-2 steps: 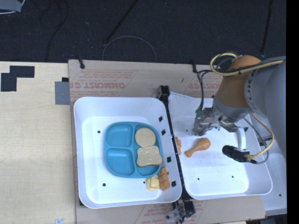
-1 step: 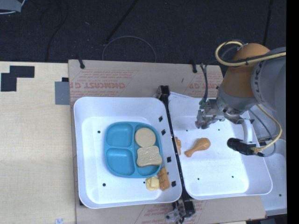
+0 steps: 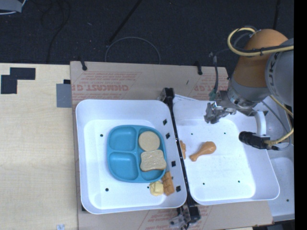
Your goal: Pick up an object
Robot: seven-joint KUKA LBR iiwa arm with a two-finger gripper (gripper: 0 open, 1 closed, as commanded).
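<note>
Gripper (image 3: 214, 113) hangs above and slightly right of the drumstick (image 3: 204, 151), well apart from it, near the far edge of the right bin (image 3: 230, 178). It is too small and dark in the camera view to say how far open it is, so I cannot tell. No object shows in it, so I count myself as carrying nothing.

Camera view, all placed from the drumstick:
- The drumstick lies flat on bare bin floor, fat end up-right, bone end down-left.
- A small orange scrap (image 3: 183, 149) sits just left of the bone end, against the divider between the bins.
- Farther left, across the divider, is the left bin (image 3: 93, 176) with a blue compartment plate (image 3: 122, 143). On it are a round tan patty (image 3: 148, 140) and a bread slice (image 3: 153, 161).
- Down-left of the drumstick, off the plate's corner, a yellow chunk (image 3: 156, 189) touches an orange chunk (image 3: 168, 183).

Judgement: task not done, nothing lifted. The drumstick looks like the nearest free target, with open floor around it.

Risks:
- The drumstick is rounded and tapered. Closing on the fat end could squirt it sideways; closing on the thin bone could let it swing or drop.
- It lies at a slant, so a wrist angle not square to it would likely push it rather than trap it.
- Coming down too shallow closes on air; too deep jams on the bin floor.
- Drifting left risks hitting the divider or the scrap.
</note>
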